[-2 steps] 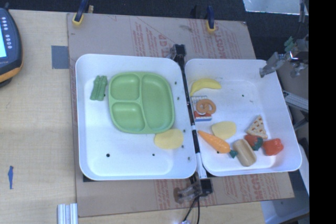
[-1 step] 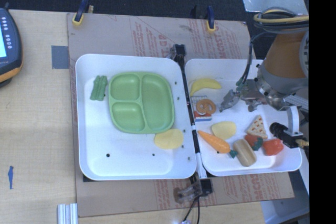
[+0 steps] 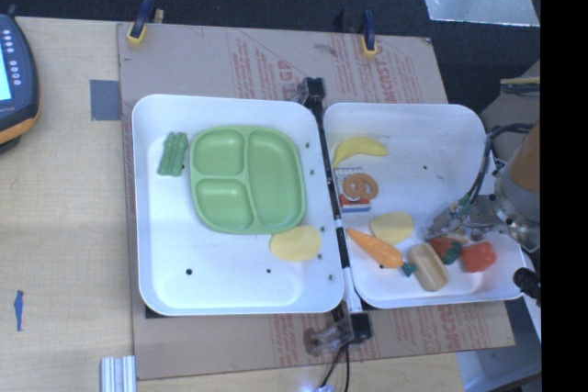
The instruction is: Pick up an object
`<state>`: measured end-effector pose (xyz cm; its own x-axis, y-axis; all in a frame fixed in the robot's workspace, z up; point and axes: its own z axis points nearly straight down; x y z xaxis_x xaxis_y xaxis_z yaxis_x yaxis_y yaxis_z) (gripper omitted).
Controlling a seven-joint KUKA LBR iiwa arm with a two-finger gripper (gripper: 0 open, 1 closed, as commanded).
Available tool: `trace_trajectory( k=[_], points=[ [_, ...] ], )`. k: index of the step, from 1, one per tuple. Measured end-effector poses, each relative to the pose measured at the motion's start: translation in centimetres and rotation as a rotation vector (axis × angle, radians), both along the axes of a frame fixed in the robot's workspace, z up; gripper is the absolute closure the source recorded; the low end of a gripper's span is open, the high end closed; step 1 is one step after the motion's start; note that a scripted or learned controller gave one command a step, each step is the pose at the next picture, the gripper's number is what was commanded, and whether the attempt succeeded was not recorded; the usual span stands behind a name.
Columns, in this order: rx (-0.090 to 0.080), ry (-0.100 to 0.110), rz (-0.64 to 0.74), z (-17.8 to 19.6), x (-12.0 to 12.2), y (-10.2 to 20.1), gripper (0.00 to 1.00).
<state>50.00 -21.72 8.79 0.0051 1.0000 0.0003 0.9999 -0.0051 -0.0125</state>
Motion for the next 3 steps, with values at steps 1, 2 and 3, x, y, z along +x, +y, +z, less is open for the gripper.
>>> trace_trajectory(
  k=[1, 2, 3],
  points=[
    [0.000, -0.008, 0.011, 1.4, 0.5, 0.4, 1.00],
    [0.003, -0.021, 0.023, 11.0, 5.3, 13.9, 1.00],
    [0.002, -0.015, 0.017, 10.4, 12.4, 20.4, 1.00]
  ],
)
